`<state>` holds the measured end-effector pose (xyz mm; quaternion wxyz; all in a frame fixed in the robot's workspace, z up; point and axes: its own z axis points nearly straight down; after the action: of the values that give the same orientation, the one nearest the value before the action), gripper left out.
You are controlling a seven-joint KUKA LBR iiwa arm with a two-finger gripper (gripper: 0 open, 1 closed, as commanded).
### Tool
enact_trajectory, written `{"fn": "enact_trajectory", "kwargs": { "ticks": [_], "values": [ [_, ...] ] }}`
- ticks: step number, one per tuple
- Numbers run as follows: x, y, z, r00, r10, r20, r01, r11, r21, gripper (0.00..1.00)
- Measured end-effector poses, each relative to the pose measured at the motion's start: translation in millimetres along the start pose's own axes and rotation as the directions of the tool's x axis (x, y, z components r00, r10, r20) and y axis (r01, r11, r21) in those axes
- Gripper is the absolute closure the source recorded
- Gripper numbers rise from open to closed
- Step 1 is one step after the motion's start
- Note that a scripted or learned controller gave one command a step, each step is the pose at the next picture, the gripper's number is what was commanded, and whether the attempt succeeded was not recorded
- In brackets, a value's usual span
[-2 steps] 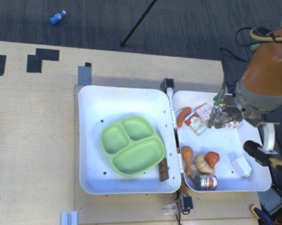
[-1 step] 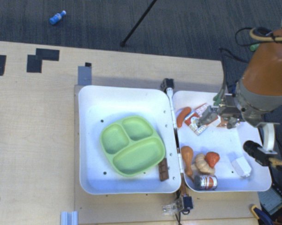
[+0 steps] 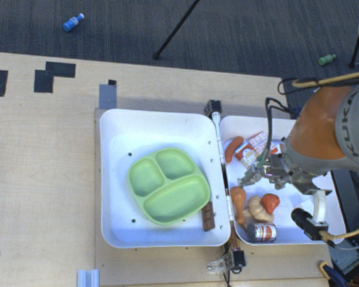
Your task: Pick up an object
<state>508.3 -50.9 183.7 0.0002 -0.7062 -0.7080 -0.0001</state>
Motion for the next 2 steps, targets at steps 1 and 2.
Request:
{"fn": "enact_trajectory", "kwargs": {
  "ticks": [1,2],
  "values": [
    [0.4,1.9,-11.2,1.000,-0.003,0.000,0.003,1.000,-0.005,1.00],
    [0.4,1.8,-11.1,1.000,-0.002,0.000,0.002,1.000,-0.005,0.00]
  ]
}}
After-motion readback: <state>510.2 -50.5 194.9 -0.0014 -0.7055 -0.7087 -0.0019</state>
